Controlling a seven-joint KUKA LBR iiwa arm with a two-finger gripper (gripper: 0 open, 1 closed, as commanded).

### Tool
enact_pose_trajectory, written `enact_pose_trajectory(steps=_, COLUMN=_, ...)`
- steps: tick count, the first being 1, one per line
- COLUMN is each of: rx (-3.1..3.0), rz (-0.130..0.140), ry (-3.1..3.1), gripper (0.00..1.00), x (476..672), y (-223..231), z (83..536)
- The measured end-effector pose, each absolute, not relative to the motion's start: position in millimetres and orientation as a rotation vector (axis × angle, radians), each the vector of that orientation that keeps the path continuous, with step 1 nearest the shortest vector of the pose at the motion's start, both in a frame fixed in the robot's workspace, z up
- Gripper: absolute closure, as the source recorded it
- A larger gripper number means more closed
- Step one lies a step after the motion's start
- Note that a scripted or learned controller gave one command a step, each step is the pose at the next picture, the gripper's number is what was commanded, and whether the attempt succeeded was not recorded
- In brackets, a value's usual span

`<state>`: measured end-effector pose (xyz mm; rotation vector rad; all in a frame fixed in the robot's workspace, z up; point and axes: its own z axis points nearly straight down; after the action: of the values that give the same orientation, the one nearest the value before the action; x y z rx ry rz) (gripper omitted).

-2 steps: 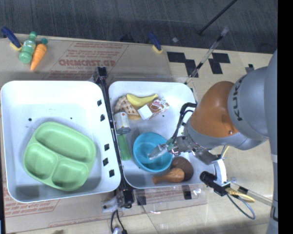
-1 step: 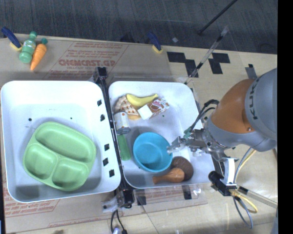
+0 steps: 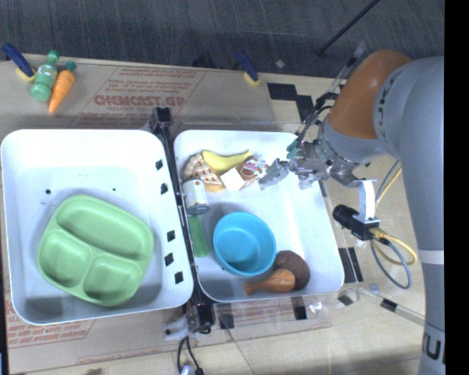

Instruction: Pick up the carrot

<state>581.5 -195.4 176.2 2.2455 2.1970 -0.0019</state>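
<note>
Closest to our lens, the grey arm (image 3: 410, 131) reaches in from the right, its gripper (image 3: 285, 169) hovering over the upper part of the right bin (image 3: 316, 225). We see nothing between its fingers; how far apart they stand we cannot tell. The carrot (image 3: 61, 89) lies well apart from it, outside both bins on the cardboard sheet (image 3: 141, 92) at the far left corner, just beside a green bottle (image 3: 43, 80). To do this well, we judge the arm must cross over the left bin (image 3: 16, 209) and come down on the carrot's thicker middle, clear of the bottle. Below us, the right bin holds a banana (image 3: 227, 161), a blue bowl (image 3: 244, 243) and other clutter; the left holds a green tray (image 3: 95, 248). Dark carpet (image 3: 180, 14) surrounds the bench.
</note>
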Motion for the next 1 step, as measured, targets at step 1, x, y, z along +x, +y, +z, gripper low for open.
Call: enact_pose_trajectory(steps=1, rx=1.832, rz=-0.006, ry=2.558, gripper=0.0, x=510.3, y=-210.5, z=199.3)
